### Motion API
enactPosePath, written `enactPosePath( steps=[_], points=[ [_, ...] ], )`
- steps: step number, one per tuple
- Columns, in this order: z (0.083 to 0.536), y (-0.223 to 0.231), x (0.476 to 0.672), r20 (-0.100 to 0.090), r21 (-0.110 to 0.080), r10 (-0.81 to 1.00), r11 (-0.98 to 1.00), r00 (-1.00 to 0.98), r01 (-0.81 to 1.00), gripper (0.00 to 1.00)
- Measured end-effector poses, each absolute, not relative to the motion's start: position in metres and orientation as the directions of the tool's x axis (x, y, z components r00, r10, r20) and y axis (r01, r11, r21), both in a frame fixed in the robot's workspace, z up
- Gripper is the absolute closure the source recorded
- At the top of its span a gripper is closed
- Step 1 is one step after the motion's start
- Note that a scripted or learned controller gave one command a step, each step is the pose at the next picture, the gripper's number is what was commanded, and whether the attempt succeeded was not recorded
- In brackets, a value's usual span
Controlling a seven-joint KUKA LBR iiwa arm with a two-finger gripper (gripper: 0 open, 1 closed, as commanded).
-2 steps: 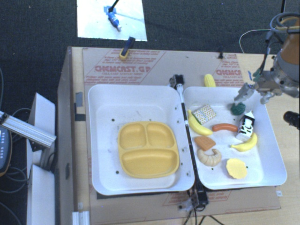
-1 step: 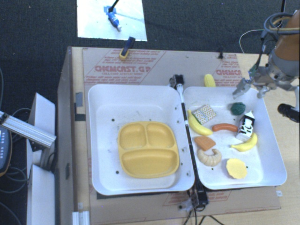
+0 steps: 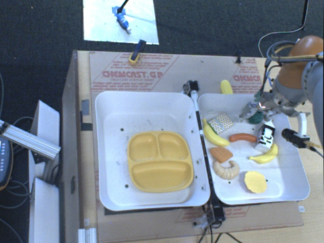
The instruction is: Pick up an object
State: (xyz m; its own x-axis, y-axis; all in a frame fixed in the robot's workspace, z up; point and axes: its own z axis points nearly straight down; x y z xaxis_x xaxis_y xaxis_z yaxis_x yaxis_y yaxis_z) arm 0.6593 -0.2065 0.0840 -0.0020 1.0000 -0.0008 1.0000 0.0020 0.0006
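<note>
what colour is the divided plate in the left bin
Yellow: the divided plate in the left bin is plain yellow all over, seen in the camera view.

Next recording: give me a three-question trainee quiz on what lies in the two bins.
1. True or false: the yellow divided plate lies in the left bin.
2. Which lies nearest the right bin's front edge? A) sausage B) yellow round piece C) checkered block
3. Fill in: the gripper is above the ____ bin.

Key: 1 true; 2 B; 3 right.
</note>
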Motion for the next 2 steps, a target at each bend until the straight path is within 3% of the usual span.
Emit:
enactPosePath(
  steps=[1,2],
  points=[
    [0.097,-0.207,0.661,-0.003,0.006,1.0,0.005,-0.005,1.0,1.0],
    [0.111,-0.12,0.67,0.001,0.003,1.0,0.005,-0.005,1.0,1.0]
  ],
)
